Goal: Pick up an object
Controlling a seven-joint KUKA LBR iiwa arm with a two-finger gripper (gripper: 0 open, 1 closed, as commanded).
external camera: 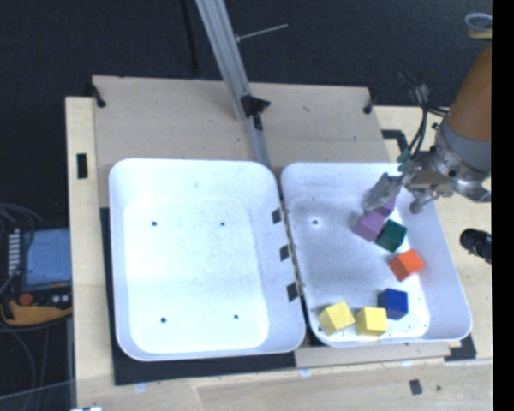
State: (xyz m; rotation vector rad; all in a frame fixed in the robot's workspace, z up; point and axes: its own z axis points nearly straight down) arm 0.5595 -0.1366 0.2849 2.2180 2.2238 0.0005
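The purple block [370,224] sits just below the pincer [384,197] (seemingly touching).

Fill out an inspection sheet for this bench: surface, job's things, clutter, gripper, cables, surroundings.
Surface: wooden bench bearing the left bin and the right bin side by side.
Job's things: in the right bin, purple block, green block, orange block, blue block, two yellow blocks.
Clutter: nothing seen.
Gripper: gripper above the purple block; holding nothing that can be seen.
Cables: cables left of the bench.
Surroundings: blue box at left; metal rail slanting above the bins.
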